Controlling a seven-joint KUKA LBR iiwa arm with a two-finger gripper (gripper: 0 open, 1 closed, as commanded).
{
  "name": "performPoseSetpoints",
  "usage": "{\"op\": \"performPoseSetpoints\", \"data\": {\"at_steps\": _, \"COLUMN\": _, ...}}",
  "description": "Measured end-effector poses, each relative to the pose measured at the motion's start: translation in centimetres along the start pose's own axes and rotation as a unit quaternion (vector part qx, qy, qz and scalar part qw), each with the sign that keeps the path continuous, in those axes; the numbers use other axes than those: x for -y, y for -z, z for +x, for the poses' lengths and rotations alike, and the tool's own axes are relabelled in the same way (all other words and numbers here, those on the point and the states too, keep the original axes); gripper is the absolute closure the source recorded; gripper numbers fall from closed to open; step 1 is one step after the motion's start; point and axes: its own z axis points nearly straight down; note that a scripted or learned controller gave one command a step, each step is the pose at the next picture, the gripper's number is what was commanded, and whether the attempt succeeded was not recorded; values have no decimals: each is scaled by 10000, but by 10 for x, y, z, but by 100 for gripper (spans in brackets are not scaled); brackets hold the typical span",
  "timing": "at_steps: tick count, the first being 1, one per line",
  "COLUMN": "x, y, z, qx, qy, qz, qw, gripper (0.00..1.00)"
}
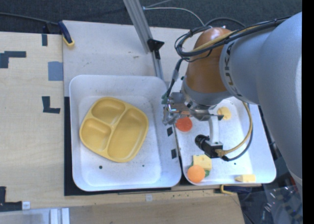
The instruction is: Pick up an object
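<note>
Can't tell the gripper (pixel 182 118) state (arm covers it), it's over the red ball (pixel 184 125); yellow tray (pixel 114 129) sits left of it, in the left bin (pixel 78 169).

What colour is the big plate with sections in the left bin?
Yellow. The divided plastic plate shows plainly in the camera view.

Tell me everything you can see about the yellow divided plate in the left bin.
The yellow divided plate looks like matte plastic, rounded-square, with three shallow compartments: two smaller ones toward the left and one larger on the right, split by raised ridges. It lies flat and right side up, turned at a slant, on the floor of the left bin. Nothing sits on it, and nothing else touches it.
</note>
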Motion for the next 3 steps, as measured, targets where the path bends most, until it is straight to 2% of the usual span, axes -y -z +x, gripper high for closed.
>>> {"op": "performPoseSetpoints", "data": {"at_steps": 1, "x": -52, "y": 43, "z": 21, "qx": -2, "qy": 8, "qz": -66, "qw": 10000, "gripper": 100}}
{"op": "performPoseSetpoints", "data": {"at_steps": 2, "x": -103, "y": 79, "z": 20, "qx": 2, "qy": 7, "qz": -68, "qw": 10000, "gripper": 100}}
{"op": "performPoseSetpoints", "data": {"at_steps": 3, "x": -64, "y": 111, "z": 50, "qx": -7, "qy": 11, "qz": -38, "qw": 10000, "gripper": 100}}
